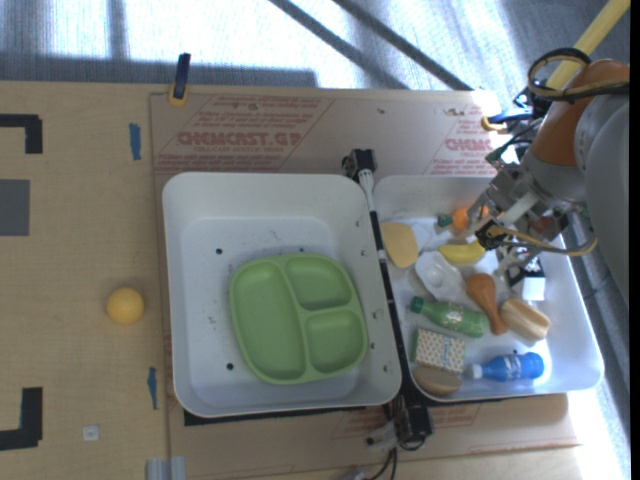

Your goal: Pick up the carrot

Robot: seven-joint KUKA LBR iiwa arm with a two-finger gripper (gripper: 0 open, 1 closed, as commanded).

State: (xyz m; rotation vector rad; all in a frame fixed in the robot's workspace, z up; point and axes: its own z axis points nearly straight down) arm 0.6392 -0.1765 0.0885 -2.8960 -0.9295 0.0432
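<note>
the carrot (pixel 461 218) is a small orange piece near the back of the right bin (pixel 585 343), partly hidden by the gripper (pixel 490 224) just beside it; whether the gripper is apart or together i cannot tell. crowding is the risk: the banana (pixel 462 253) lies close, so a closing grasp could catch it or nudge the carrot away.

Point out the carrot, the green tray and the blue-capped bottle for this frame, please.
carrot (pixel 461 217), camera view, on its orange body beside the gripper.
green tray (pixel 298 317), camera view, on the ridge between its compartments.
blue-capped bottle (pixel 508 368), camera view, on the middle of its body.
</note>
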